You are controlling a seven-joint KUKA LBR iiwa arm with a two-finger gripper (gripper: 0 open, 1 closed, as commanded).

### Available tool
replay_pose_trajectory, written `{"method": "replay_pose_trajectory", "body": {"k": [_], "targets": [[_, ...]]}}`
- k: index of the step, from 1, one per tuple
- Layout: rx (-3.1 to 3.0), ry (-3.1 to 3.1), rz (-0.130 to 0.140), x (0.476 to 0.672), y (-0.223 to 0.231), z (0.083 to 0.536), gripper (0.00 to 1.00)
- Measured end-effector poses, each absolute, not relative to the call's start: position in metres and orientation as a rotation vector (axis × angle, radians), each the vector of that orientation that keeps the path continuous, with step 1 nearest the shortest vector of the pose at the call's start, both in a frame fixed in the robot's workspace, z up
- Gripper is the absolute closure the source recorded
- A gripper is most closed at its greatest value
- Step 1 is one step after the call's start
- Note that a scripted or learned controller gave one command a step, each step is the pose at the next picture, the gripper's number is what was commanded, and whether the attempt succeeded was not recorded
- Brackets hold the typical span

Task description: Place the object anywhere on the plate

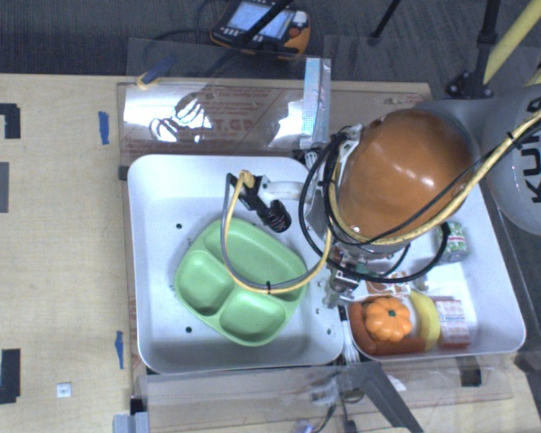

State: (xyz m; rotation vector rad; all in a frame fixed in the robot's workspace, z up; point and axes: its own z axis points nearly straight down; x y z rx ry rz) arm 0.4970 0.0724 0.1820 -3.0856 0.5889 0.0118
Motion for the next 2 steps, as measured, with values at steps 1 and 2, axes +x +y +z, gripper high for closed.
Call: {"method": "replay_pose_trajectory", "body": {"k": [1, 2], "targets": [[-3.122, 0.318, 0.008, 0.492, -0.005, 0.184, 1.00], [-3.114, 0.383, 0.006, 0.488, 0.078, 0.227, 1.00]]}}
